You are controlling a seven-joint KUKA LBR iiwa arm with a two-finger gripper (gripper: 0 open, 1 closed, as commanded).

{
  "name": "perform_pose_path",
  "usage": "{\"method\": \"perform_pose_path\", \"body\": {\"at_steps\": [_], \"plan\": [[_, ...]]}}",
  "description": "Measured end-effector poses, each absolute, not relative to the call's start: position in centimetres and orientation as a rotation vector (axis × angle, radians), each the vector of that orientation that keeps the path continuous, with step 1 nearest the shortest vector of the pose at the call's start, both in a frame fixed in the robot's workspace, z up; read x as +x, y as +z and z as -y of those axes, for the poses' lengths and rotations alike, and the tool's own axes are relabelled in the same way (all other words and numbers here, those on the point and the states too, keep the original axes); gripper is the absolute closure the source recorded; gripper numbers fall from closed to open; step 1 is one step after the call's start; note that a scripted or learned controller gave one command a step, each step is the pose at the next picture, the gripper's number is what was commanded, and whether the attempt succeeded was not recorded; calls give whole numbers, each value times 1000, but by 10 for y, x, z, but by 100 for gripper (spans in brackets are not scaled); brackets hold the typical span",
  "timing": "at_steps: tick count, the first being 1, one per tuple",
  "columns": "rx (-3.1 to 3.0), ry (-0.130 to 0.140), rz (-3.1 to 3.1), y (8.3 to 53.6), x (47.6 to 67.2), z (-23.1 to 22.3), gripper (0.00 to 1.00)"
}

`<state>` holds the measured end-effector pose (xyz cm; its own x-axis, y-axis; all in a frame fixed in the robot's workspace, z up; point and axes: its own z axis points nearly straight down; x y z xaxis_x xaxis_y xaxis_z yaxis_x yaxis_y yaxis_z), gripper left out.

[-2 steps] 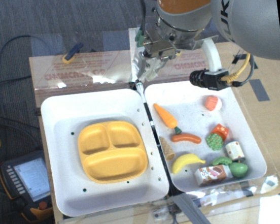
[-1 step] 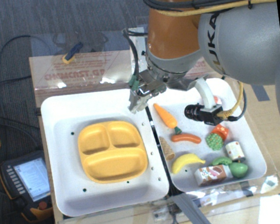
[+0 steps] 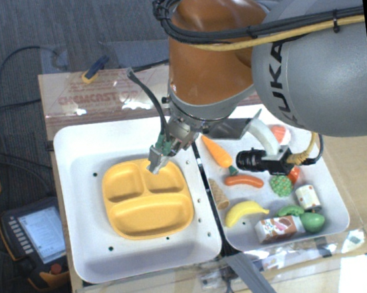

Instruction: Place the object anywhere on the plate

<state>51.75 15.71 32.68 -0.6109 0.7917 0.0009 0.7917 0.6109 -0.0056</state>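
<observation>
A yellow plate with three compartments lies in the left white bin. My gripper hangs over the plate's far right corner, at the edge of its upper right compartment. Its fingers come together to a narrow tip, and I see nothing between them. The plate's compartments hold nothing. The toy foods all lie in the right bin: a carrot, a red pepper, a banana and a tan cone.
The right bin also holds a green bumpy piece, a small white can, a brown packet and a green fruit. The big arm overhangs the far side of both bins. A cable droops beside the gripper.
</observation>
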Motion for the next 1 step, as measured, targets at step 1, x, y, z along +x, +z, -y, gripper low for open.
{"method": "perform_pose_path", "body": {"at_steps": [1], "plan": [[-1479, 9, 2767, 266, 497, -209, 100]]}}
